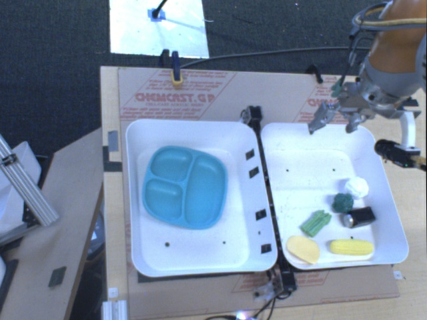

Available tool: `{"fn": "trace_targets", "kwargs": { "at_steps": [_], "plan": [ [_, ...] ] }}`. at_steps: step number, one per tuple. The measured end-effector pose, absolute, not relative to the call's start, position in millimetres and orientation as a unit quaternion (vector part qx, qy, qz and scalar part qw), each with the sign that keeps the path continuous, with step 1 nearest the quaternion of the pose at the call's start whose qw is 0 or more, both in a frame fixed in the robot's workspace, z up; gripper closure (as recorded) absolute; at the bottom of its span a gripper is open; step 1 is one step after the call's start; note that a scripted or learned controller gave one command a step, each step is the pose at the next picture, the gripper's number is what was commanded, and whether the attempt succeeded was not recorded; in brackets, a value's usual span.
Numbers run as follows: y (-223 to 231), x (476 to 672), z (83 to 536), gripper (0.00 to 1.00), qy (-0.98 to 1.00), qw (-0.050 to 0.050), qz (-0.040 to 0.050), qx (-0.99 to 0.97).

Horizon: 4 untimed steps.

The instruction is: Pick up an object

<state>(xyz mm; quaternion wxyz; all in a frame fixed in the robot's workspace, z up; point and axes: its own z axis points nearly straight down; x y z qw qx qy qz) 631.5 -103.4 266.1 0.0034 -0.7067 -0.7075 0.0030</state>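
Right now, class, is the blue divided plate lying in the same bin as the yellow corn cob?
No: the blue divided plate lies in the left bin, while the yellow corn cob lies in the right bin.

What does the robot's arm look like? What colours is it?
The arm is grey metal with a big rounded orange band near the top. Thin dark and yellowish cables loop around it. At its end sits a grey gripper with two slim metal fingers, like little tongs.
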Motion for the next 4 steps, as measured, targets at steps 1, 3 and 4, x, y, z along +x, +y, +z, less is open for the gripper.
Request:
{"fn": "trace_targets", "kwargs": {
  "at_steps": [1, 3, 4],
  "plan": [
    [-103, 633.4, 273, 0.00, -0.708, -0.001, -0.0004, -0.706],
    [-99, 640.3, 168, 0.00, -0.708, 0.001, 0.0011, -0.706],
    [-99, 639.4, 126, 0.00, -0.707, 0.000, 0.0004, -0.707]
  ]
}}
